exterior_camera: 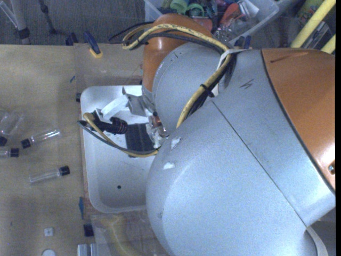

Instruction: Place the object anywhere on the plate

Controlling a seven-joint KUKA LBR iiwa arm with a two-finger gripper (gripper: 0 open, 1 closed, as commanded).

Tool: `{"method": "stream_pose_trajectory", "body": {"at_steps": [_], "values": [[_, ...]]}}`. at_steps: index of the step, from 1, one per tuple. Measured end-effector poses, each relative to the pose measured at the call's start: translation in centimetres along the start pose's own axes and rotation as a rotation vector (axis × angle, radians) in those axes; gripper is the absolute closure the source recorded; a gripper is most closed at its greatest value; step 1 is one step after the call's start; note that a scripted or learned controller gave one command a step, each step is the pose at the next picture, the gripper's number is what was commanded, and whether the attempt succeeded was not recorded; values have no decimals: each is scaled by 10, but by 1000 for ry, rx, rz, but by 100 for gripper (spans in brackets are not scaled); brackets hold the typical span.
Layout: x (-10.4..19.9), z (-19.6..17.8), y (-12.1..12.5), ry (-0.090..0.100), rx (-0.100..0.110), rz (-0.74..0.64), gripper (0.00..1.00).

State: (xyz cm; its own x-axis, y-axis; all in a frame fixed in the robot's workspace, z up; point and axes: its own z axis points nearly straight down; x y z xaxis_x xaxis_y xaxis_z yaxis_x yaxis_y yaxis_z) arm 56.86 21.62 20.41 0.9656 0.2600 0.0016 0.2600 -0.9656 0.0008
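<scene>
Camera view is mostly the grey arm, reaching from the right over the white bin at centre left. Its gripper sits over the bin's upper half. I cannot tell whether it is released or clenched, nor where the object lies relative to it. The wooden bench at left carries clear vials, and a tub of coloured bits sits at the top.
</scene>
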Motion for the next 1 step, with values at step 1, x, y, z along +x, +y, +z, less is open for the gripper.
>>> {"method": "stream_pose_trajectory", "body": {"at_steps": [1], "values": [[60,41,7,-6,2,-369,100]]}}
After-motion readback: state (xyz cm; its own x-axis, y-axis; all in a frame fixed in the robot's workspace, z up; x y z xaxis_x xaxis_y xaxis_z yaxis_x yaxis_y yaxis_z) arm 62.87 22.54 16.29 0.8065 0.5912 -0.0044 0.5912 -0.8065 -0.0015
